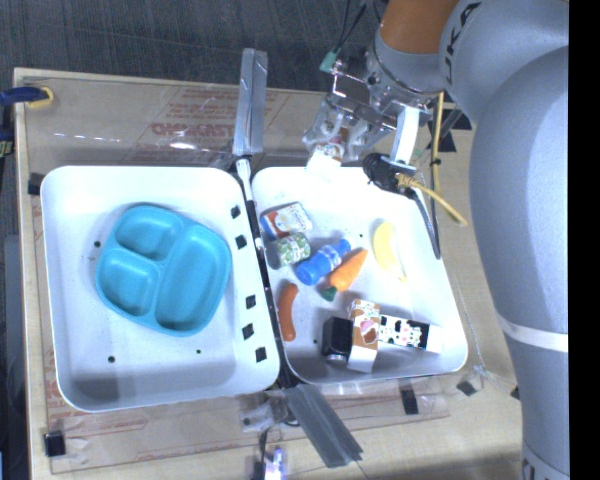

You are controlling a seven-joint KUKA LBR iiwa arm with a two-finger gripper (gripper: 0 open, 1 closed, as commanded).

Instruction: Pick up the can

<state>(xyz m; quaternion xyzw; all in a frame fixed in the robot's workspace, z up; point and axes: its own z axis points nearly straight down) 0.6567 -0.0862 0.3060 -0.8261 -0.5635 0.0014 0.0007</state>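
can (pixel 288 246) lies below-left of end effector (pixel 332 140) | rigid, light, slick, rolls | grip across body | end effector spread: cannot tell

Glossy white plastic bins (pixel 130 383), smooth blue plastic tray (pixel 163 268)

Right bin (pixel 442 298): clutter packed along left and near side. Can (pixel 289 247) hemmed in: packet (pixel 284 218) touching behind, blue bottle (pixel 320 261) touching right, divider wall (pixel 250 268) just left. Carrot (pixel 344 271) beside bottle, sausage (pixel 287 311) in front. Cartons (pixel 380 332) crowd near corner. Banana (pixel 385 246) alone; bare floor around it and along far wall. Left bin (pixel 70 358): blue tray (pixel 164 268) takes centre, margins open.
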